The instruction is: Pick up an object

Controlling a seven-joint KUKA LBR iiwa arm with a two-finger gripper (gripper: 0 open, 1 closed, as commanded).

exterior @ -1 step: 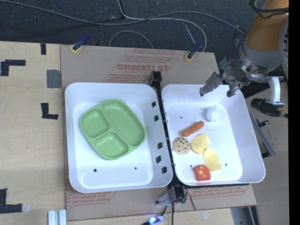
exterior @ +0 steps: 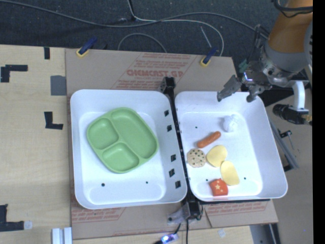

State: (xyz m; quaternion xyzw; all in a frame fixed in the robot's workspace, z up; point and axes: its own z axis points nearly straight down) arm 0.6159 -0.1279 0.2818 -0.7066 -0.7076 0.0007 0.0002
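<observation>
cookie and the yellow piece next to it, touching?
Touching. In the camera view the cookie and the upper yellow piece meet edge to edge, with no white bin floor showing between.

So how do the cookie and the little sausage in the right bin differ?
The cookie is round, flat and tan with dark specks; the sausage is long, thin and orange. The sausage lies on a slant, farther from the camera; the cookie sits nearer. Both lie loose in the right bin, close together.

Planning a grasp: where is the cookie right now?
The cookie lies in the right bin, near its left wall, beside a yellow piece and below the sausage.
</observation>
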